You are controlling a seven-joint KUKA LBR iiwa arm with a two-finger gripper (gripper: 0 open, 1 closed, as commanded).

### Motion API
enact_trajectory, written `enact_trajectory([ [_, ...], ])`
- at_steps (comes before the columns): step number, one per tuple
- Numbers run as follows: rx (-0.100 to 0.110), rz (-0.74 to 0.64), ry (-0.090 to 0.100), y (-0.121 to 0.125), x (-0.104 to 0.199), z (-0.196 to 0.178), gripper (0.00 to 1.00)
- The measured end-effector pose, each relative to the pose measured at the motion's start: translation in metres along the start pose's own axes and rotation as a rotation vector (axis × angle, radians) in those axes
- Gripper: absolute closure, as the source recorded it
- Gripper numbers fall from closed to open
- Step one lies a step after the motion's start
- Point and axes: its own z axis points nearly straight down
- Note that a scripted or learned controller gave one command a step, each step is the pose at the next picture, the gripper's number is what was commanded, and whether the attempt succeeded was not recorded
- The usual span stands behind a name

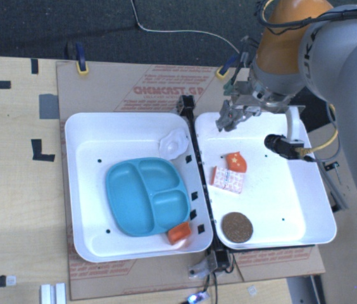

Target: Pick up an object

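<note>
Bins: the left bin (83, 170) and the right bin (305, 201) look like smooth white plastic with a soft sheen.
Divided plate (147, 195): smooth blue plastic, slightly glossy.
Clear cup (173, 144): thin transparent plastic, at 1 o'clock from the plate.
Orange piece (179, 233): glossy, plastic-looking.
Round disc (237, 227): brown, rough and matt, grainy.
Small packet (228, 179): printed paper or card, matt.
Board (159, 90): brown corrugated cardboard, matt, printed in red.
Bench (14, 189): pale wood-look surface, smooth, with dull black tape marks.
Arm (337, 49): smooth grey casing, glossy orange band.
Pincer (228, 120): dull grey metal.
</note>
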Motion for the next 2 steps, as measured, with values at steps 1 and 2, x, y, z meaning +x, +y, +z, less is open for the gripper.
enact_trajectory([
  [1, 0.000, 0.001, -0.001, 0.004, 0.048, -0.003, 1.00],
  [2, 0.003, 0.001, -0.001, 0.007, 0.108, 0.012, 1.00],
])
